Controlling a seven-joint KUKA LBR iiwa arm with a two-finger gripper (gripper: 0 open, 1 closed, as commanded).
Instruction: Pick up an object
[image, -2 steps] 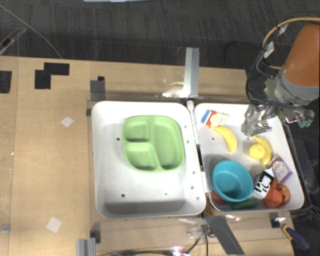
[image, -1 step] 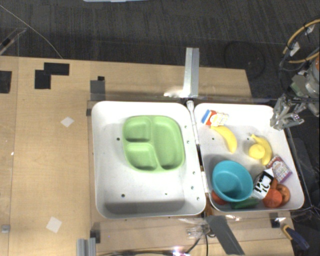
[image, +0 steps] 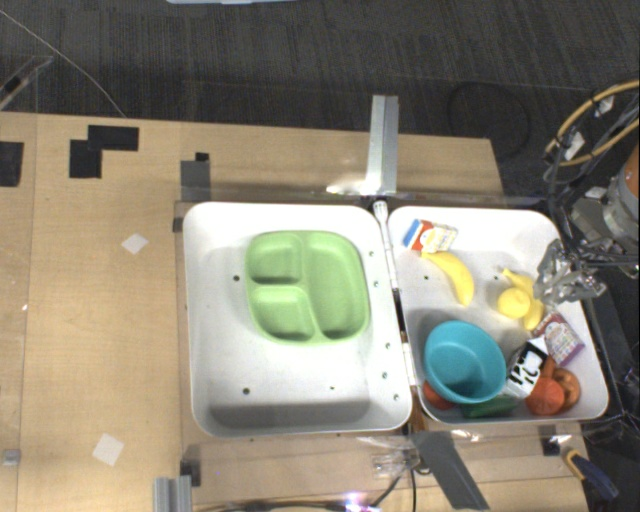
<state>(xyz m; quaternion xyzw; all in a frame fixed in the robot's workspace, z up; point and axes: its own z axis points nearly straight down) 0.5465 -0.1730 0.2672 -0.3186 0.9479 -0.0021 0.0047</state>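
The gripper hangs at the right bin's right edge, beside a yellow toy. I cannot tell its jaws. Go straight down.

wooden bench bears two white bins, perhaps touching.

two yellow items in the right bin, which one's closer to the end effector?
The small yellow duck-like toy, sitting right beside the end effector near the bin's right wall. The banana lies further left, toward the bin's middle.
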